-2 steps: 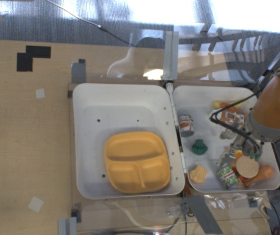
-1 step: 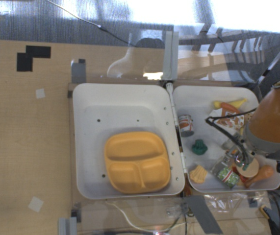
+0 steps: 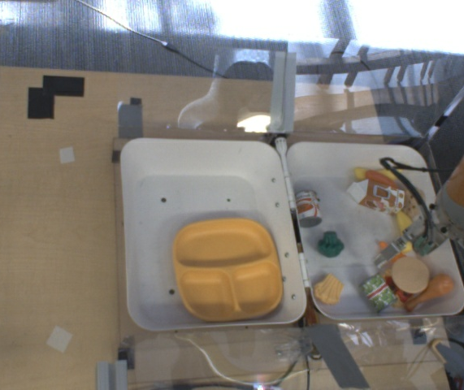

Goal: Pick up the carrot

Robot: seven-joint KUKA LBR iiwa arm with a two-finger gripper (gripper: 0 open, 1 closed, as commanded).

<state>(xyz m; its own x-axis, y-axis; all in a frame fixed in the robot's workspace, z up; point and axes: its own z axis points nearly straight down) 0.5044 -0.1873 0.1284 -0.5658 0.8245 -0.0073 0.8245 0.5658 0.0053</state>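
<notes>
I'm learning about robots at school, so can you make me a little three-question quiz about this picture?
1. True or false: the yellow tray lies in the left bin.
2. Which bin holds the carrot? A) left B) right
3. Fill in: the small green toy sits between the can and the ____.

Key: 1 true. 2 B, the carrot lies in the near right corner of the right bin, beside the round tan piece. 3 gripper.
</notes>
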